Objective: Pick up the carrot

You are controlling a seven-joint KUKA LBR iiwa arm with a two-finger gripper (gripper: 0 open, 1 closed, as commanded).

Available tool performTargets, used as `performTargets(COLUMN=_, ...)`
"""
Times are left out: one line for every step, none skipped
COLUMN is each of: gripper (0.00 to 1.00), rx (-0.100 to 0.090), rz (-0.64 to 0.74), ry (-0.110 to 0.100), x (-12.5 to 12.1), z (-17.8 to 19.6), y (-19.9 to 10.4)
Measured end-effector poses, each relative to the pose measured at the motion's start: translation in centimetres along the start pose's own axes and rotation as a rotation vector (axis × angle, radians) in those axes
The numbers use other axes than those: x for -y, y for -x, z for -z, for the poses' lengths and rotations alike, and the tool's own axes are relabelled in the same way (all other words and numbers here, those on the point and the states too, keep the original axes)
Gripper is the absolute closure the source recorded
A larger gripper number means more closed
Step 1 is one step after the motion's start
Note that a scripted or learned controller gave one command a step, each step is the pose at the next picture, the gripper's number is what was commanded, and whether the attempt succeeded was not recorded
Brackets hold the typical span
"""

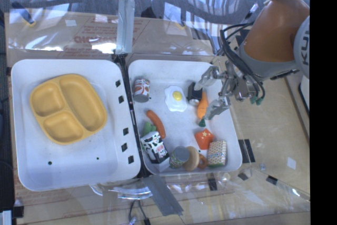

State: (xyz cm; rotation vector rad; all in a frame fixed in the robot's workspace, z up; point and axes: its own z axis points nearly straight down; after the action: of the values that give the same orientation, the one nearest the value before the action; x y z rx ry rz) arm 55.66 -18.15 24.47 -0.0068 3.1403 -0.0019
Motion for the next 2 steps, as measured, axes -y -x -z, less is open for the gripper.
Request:
performTargets(gripper=0.00, rx=-0.013, rz=0.053, ry=0.006, x=2.5, z=-12.0, y=3.0)
performTargets(gripper=0.00, rx=0.003, rz=-0.454, ry=0.001, x=2.8, z=-15.1, y=7.7)
